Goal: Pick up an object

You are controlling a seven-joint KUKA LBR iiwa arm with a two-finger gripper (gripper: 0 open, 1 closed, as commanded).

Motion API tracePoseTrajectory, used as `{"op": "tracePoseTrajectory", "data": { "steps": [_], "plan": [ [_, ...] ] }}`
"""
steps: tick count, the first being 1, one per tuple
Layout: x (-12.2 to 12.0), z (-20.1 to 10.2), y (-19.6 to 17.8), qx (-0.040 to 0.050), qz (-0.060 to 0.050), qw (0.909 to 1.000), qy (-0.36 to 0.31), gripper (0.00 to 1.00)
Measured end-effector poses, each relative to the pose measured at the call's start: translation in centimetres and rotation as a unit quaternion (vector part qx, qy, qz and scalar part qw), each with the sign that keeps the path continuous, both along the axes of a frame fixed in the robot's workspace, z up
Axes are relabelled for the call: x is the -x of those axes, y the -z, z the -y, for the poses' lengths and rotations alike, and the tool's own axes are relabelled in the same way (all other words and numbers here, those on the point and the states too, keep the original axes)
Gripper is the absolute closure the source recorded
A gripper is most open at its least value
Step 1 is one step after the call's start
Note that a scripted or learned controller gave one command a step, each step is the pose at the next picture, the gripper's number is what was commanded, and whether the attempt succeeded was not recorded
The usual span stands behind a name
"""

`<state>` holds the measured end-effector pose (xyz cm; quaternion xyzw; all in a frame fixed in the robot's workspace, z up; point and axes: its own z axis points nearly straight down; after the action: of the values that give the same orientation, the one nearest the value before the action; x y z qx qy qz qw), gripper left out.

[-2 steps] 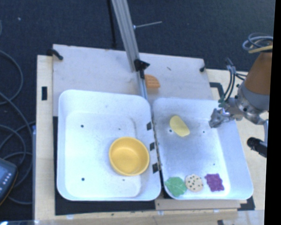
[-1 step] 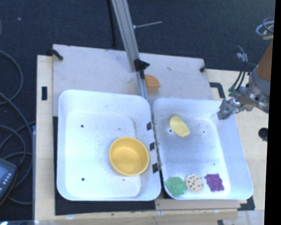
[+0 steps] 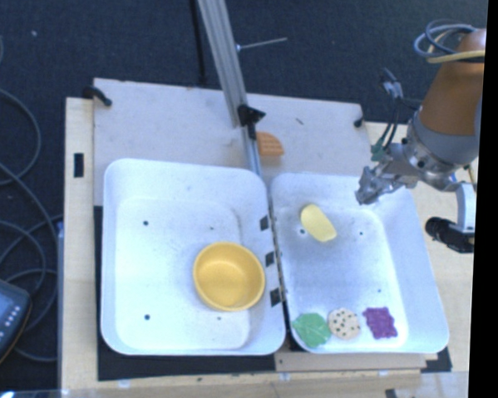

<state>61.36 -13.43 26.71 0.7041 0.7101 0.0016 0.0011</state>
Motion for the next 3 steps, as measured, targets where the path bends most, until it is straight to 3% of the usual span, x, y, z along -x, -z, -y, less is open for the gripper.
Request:
{"op": "tracePoseTrajectory", "data": {
  "steps": [1,3],
  "plan": [
    [-2.0,-4.7,0.9,0.0008,-0.001,1.0000,0.001,1.00],
    [-3.6,-14.0,2.8,0.0009,-0.001,1.0000,0.001,1.00]
  ]
}}
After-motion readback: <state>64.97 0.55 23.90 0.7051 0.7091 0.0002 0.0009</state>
